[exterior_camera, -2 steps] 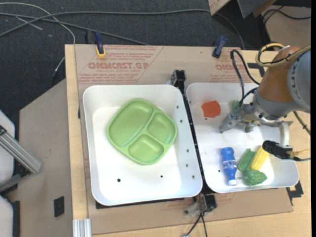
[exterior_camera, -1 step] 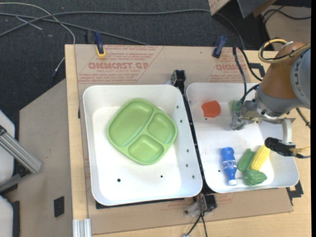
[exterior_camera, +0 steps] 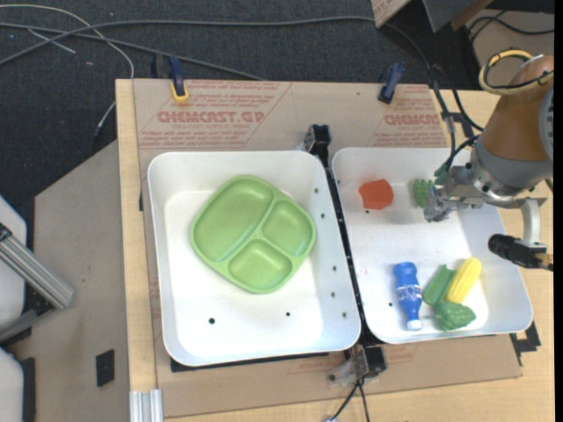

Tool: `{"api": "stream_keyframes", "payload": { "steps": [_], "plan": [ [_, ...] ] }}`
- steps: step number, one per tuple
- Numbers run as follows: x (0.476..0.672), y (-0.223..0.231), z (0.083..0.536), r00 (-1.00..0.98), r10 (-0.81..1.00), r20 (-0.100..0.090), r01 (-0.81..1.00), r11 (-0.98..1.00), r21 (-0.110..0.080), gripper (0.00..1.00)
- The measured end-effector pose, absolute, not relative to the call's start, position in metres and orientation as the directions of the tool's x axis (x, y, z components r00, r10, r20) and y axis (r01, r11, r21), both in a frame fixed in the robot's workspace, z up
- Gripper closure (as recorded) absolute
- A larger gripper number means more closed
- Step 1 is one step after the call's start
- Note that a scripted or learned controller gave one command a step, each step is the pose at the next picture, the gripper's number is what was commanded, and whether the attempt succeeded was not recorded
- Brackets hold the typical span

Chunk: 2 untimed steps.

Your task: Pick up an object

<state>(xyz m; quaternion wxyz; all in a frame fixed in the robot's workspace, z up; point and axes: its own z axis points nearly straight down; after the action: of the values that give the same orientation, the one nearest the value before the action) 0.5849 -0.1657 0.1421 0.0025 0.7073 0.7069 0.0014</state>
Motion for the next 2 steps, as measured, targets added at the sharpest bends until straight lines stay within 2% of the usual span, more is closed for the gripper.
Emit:
{"api": "stream_keyframes", "payload": {
  "steps": [1,2],
  "plan": [
    [0.586,-0.164,0.186,-0.001,1.0,-0.002,1.0,0.001,0.006,1.0],
    [0.593,-0.166,0.25,-0.001,1.0,-0.003,1.0,0.001,0.009,1.0]
  ]
}}
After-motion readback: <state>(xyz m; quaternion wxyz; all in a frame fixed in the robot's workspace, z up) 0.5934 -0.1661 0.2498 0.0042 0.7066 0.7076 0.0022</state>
